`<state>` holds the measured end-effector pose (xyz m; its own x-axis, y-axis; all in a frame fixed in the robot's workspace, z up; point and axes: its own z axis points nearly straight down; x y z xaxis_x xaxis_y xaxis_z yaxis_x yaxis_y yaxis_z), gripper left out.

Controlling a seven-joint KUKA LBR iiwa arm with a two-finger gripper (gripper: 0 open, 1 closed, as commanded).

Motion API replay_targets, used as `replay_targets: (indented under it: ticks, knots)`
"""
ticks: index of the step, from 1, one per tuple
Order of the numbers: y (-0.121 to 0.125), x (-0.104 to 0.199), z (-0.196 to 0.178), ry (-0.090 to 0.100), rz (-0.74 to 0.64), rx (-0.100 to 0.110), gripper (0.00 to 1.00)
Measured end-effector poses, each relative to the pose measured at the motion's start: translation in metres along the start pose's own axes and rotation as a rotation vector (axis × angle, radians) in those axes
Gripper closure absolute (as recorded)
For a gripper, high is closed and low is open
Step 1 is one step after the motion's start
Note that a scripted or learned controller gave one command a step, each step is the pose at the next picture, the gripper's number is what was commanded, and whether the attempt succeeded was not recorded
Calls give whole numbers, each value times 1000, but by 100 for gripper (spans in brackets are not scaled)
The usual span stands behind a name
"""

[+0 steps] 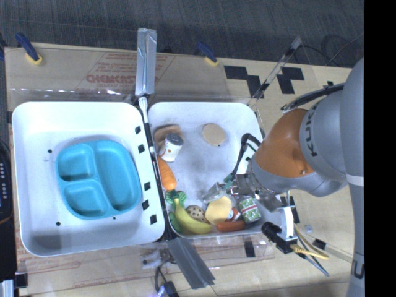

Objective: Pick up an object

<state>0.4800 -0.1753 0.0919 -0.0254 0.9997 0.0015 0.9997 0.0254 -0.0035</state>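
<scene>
Reaching in from the right, my arm (pixel 322 147) bends over the right bin (pixel 192 113), and my claw (pixel 230 190) sits low among the clutter at that bin's near end. Whether it is spread or pressed together I cannot tell; the wrist and the objects crowd it.

That bin holds most of the things. A banana (pixel 189 220) lies along the near wall, its long axis running roughly left to right, curving up at the left end. Just beside it sit a yellowish round fruit (pixel 218 210), a small spotted piece (pixel 196 213), a reddish sausage-like piece (pixel 230 226) and a green-labelled can (pixel 249 210), all packed close under my claw. A carrot (pixel 167 174) lies along the left wall, its long axis running near to far, green top (pixel 174 198) toward the near end. Farther back stand a small white cup (pixel 171 146), a brownish item (pixel 166 130) touching the wall, and a tan disc (pixel 214 135) well apart.

The left bin (pixel 37 228) holds a blue divided tray (pixel 99 178) with three compartments.
</scene>
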Motion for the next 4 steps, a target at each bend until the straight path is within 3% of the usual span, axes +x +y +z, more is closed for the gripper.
replay_targets:
  ticks: [1, 2, 3, 4]
  knots:
    - [0, 0, 0, 0, 0, -1, 0]
    - [2, 1, -10, 0, -6, -3, 100]
    - [3, 1, -20, 0, -11, -3, 100]
    - [3, 1, -20, 0, -11, -2, 0]
